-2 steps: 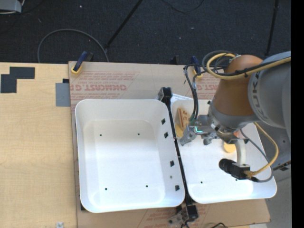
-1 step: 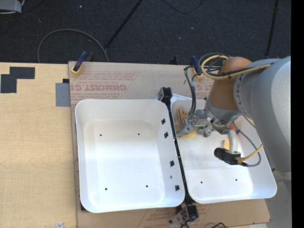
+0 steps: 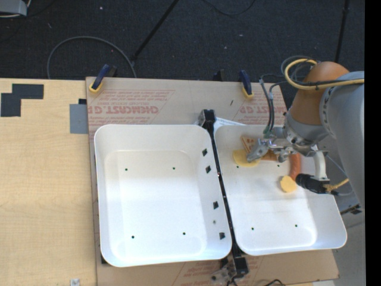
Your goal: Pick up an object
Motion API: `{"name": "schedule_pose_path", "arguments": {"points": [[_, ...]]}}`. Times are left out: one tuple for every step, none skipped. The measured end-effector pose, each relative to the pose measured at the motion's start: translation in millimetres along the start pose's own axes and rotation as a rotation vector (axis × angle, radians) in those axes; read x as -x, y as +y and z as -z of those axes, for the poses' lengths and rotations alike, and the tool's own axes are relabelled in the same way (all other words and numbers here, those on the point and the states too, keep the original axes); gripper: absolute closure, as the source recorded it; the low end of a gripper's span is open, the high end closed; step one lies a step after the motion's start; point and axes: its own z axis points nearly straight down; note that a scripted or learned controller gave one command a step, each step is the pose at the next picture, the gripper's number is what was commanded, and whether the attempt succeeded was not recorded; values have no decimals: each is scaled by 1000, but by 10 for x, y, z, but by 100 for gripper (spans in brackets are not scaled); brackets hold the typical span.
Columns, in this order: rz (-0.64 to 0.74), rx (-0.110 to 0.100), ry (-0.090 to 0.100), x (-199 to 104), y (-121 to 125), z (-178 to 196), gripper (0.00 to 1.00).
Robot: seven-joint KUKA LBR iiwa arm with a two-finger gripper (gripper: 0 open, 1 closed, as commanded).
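Note:
In the right bin (image 3: 280, 231), my gripper (image 3: 261, 151) hangs low over the far left part, reaching in from the right. Right beside its tip lies a flat pale yellow piece (image 3: 243, 158), touching or nearly touching it. A small orange-brown piece (image 3: 247, 142) sits just beyond that, near the bin's far wall. An orange, carrot-like stick (image 3: 293, 164) lies to the right under the wrist. A round yellow chunk (image 3: 288, 184) rests in front of the stick. The wrist hides part of the area around the gripper.
The left bin (image 3: 155, 243) stands beside the right one, with a black divider strip (image 3: 215, 177) running between them. Blue and yellow clamps (image 3: 245, 83) hold the cardboard sheet at the back. The grey arm (image 3: 342, 118) fills the right side.

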Motion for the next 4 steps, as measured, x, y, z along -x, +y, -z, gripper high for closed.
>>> {"name": "schedule_pose_path", "arguments": {"points": [[-2, -3, 0, 443, -1172, 54, 0], [2, -1, 2, 417, -1156, 152, 100], [13, 4, 3, -382, -393, 545, 100], [8, 2, 3, -867, -879, 1019, 100]]}}
